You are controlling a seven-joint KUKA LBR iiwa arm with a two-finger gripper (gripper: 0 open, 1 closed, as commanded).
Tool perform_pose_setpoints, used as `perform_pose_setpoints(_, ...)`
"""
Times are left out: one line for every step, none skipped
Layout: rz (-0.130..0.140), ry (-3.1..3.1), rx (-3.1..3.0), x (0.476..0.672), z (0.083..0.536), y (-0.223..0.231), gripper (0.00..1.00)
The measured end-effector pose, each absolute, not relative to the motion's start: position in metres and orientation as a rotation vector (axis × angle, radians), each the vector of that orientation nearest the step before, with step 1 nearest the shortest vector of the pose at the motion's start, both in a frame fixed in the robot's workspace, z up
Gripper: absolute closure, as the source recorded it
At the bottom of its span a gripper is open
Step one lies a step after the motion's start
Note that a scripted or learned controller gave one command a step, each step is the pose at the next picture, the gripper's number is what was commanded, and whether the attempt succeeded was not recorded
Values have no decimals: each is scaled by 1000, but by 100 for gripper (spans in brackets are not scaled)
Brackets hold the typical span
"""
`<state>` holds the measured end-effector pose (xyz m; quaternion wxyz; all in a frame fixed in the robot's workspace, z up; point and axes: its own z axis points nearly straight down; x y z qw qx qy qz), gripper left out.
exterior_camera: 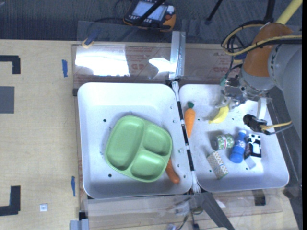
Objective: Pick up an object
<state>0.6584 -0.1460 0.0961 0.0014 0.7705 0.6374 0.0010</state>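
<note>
My gripper (233, 97) hangs over the back of the right bin (278, 176), below the arm's orange band (261, 56). A yellow banana (219, 115) lies just below and left of the gripper, its upper end right at the gripper's tip. Whether they touch I cannot tell. An orange carrot (190, 120) with a green top lies along the bin's left wall. Nearer the front sit a green-and-white can (223, 141), a blue bottle (238, 149), a black-and-white item (254, 146) and a grey patterned block (218, 164).
The left bin (96, 99) holds a green divided plate (139, 147), with a small orange item (172, 172) at its lower right edge. A metal divider (184, 138) separates the bins. A clear wall (124, 61) stands behind the left bin. Cables loop around the arm's wrist (259, 123).
</note>
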Motion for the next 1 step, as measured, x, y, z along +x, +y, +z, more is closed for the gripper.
perform_pose_setpoints(0,2139,2299,667,160,-144,100)
